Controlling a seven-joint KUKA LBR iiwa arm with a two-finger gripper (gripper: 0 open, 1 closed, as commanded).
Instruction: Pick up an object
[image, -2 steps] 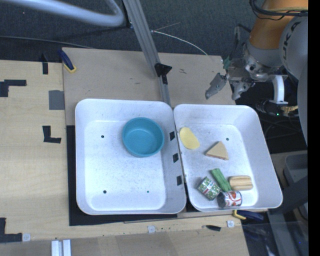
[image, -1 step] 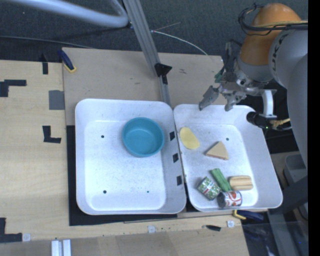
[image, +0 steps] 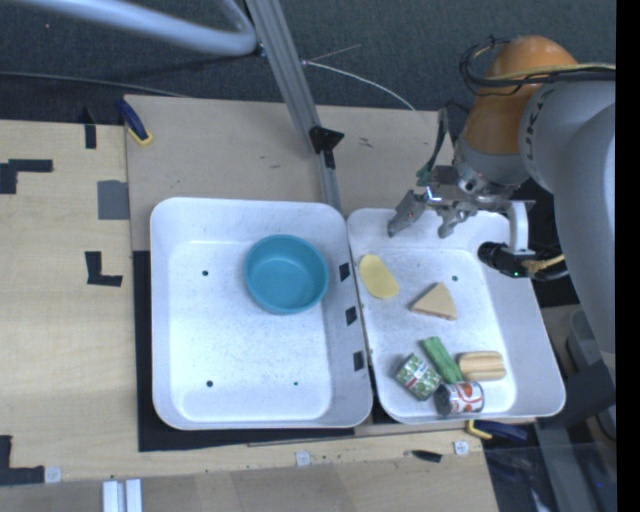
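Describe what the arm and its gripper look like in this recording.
The arm is made of rounded, pale grey segments, with an orange band above the wrist. Thin dark cables loop over the orange part. The gripper is a small metallic grey unit with two fingers. A white bracket with a black fitting sits beside it.

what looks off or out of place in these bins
Little stands out. The small can lies on its side in the right bin's near corner, crowded against the other items. The blue bowl sits upright.

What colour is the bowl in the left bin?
Blue; the bowl shows clearly in the camera view.
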